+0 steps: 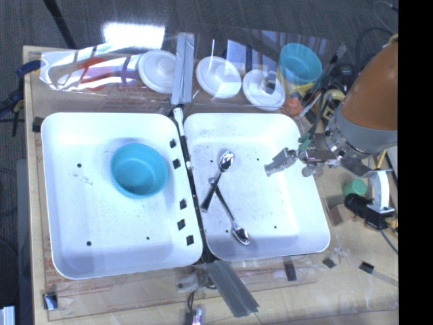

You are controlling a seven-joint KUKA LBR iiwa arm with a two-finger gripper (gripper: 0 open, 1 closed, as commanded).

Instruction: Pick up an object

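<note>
Two metal spoons (225, 196) lie crossed near the middle of the right bin (308, 232). The gripper (279, 161) hangs at their 2 o'clock, over the bin's right half, nothing held; its spread cannot be told. A blue bowl (139, 170) sits in the left bin (67, 242).

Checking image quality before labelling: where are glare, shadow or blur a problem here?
Camera view: strong glare on the clear panel behind the bins; the blue bowl and crossed spoons are sharp with soft shadows; the tool looks slightly blurred.
</note>
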